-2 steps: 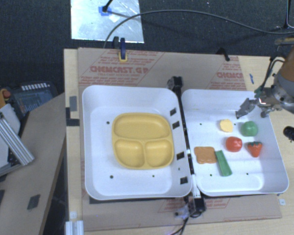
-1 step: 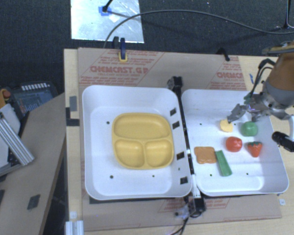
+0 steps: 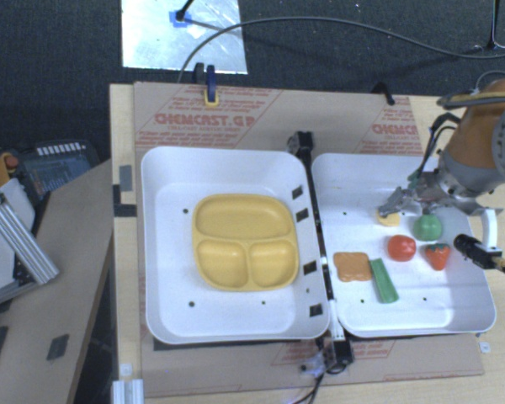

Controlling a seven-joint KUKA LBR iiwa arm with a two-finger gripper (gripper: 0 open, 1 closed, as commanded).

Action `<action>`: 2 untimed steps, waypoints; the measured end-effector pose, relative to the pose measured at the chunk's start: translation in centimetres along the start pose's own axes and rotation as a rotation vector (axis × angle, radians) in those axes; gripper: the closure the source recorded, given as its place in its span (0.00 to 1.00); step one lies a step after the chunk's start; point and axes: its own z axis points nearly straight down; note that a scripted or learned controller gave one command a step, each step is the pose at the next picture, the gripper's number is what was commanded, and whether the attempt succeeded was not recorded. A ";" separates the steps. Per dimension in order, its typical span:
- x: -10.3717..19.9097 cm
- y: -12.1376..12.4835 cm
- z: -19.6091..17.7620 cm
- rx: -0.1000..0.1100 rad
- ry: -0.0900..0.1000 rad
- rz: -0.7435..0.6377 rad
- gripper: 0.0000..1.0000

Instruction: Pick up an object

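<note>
The gripper (image 3: 406, 197) sits low over the right bin (image 3: 353, 314), reaching in from three o'clock, its grey metal parts spread above the bin's upper middle; whether it is wide or narrow cannot be told from this slant, and nothing shows between its tips. Just at its seven o'clock, touching or nearly so, lies a small yellow piece (image 3: 389, 218). At the gripper's five o'clock sits a green round toy (image 3: 427, 226), and just below that, side by side, a red tomato (image 3: 401, 247) and a red strawberry-like piece (image 3: 437, 256) with a green top. Further toward seven o'clock, in the bin's lower left part, an orange flat slab (image 3: 352, 266) lies beside a green stick (image 3: 385, 280), the two close together. Behind the gripper the arm's orange band (image 3: 480, 133) rises at two o'clock. Across the divider at nine o'clock, the left bin (image 3: 168, 310) holds a yellow three-part tray (image 3: 244, 241). Both bins rest on the desk (image 3: 126, 251).
</note>
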 end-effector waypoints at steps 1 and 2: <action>0.0 0.3 -1.6 -0.011 -0.002 -0.003 1.00; 0.5 1.0 -6.2 0.000 -0.002 -0.001 1.00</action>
